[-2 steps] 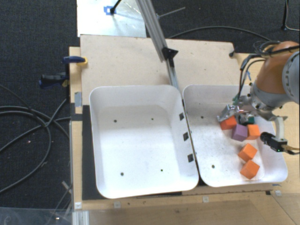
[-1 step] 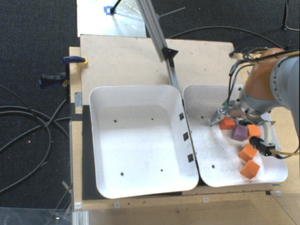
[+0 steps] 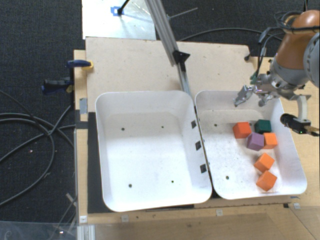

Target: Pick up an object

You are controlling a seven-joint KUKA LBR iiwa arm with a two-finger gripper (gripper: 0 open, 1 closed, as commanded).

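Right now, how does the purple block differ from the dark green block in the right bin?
The purple block is lighter in colour; the dark green block is nearly black-green. The purple block lies nearer the camera, the dark green block farther back, closer to the gripper. The purple block appears to touch an orange block on its right; the dark green block sits just behind them. Both are small cubes of similar size in the right bin.

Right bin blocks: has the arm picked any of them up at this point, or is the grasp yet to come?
Nothing looks picked yet. All six blocks lie in the right bin: four orange blocks, a purple block and a dark green block. The gripper hangs above the bin's far rim with nothing visible between its fingers. Left to do: descend onto a block, close and lift.
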